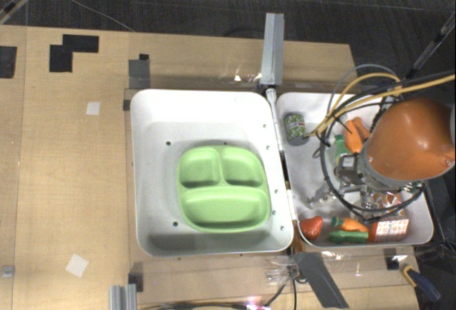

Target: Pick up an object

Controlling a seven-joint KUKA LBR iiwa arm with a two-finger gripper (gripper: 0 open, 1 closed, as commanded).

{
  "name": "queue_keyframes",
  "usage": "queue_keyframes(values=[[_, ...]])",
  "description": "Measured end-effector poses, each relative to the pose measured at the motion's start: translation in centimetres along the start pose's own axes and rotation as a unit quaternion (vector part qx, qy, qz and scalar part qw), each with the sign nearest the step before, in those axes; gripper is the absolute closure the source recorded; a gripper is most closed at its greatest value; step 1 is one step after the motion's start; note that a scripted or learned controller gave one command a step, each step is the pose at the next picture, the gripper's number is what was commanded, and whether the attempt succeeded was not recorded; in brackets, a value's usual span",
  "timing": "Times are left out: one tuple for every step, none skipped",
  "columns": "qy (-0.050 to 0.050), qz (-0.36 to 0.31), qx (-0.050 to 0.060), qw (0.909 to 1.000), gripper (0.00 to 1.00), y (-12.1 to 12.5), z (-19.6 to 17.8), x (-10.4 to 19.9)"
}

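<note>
Item one: a light wooden surface (64, 180) is carrying two shallow white plastic bins side by side. The left bin (153, 159) is holding a pale green three-compartment plastic tray (224, 186), lying flat near the bin's middle.

Item two: the right bin (306, 173) is holding a small clutter of objects. A grey-green cylindrical can (293, 125) is lying near the far left corner. An orange block-like piece (353, 133) is sitting beside the arm's cables. Along the near wall, a red rounded toy (311, 227), an orange carrot-like toy with a green end (348, 234) and a small red-and-white printed box (390, 229) are lying in a row, close together.

Item three: the grey arm with its orange band (410, 141) is reaching down over the right bin, trailing yellow and black cables (349, 98). The tool (363, 196) is hanging just above the row of toys; the wrist and cables are covering it, so its opening and any hold cannot be told.
</note>
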State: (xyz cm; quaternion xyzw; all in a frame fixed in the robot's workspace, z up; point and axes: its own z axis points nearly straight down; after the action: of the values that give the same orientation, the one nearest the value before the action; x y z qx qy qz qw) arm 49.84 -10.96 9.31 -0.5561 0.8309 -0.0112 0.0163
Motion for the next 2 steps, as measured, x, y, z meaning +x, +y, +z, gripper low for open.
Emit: queue_keyframes(values=[[0.002, -0.196, -0.004, 0.9807, 0.00, 0.8, 0.0, -1.4], [-0.002, -0.195, -0.001, 0.9808, 1.00, 0.7, -1.2, -1.9]])
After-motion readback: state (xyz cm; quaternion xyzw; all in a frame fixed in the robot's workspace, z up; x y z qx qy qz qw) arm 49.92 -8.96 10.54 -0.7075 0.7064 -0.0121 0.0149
